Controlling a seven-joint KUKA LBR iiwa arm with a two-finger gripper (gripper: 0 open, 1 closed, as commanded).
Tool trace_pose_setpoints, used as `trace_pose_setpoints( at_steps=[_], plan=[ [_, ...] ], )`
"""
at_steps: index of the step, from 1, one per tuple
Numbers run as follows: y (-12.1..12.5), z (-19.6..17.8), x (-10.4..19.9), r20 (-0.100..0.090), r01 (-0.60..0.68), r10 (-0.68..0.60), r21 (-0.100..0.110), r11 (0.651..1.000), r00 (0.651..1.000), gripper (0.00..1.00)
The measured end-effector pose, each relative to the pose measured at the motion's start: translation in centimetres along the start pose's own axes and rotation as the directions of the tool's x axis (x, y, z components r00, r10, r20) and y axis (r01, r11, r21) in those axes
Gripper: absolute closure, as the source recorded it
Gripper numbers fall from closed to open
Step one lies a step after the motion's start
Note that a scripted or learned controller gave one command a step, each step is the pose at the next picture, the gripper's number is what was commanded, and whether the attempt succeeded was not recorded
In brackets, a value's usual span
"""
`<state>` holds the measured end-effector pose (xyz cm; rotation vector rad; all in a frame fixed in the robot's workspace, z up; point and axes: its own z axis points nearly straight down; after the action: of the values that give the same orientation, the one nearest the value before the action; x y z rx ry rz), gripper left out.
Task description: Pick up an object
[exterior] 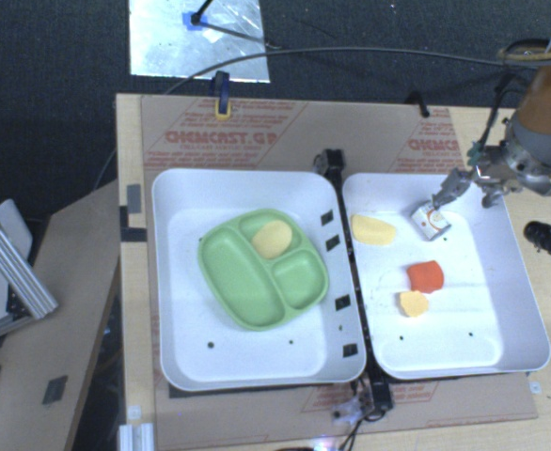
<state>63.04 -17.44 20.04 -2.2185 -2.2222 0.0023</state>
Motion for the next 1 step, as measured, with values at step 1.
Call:
trace_pose_setpoints(
  at_steps=[1],
  plan=[
    [0.20,4.59,-0.82,0.001,-0.001,0.001,-0.001,1.000,1.000,0.00]
  ],
)
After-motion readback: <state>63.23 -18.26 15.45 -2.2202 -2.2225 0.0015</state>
